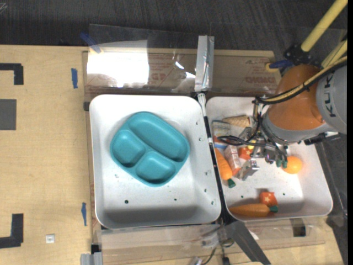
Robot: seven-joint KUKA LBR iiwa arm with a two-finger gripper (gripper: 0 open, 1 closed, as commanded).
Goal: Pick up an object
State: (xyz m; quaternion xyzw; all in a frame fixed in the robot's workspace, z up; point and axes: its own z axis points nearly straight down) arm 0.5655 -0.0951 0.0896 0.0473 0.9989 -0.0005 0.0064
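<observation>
My gripper (255,154) hangs low over the right bin (317,195), under the arm's orange band (295,101). Its tip sits among a cluster of small objects near the bin's left side: an orange carrot-like piece (223,165), a red and white item (236,158) and a cone-shaped piece (236,121). An orange ball (293,165) lies just right of the gripper. A second carrot-like piece (249,209) and a small red item (268,198) rest near the bin's front wall. The clutter hides what lies at the gripper's tip.
The left bin (105,197) holds a teal divided plate (149,147). A metal divider (203,65) and clear plastic stand behind the bins. Cardboard bench surface (38,159) extends to the left. Yellow and black cables (325,21) trail off the arm at upper right.
</observation>
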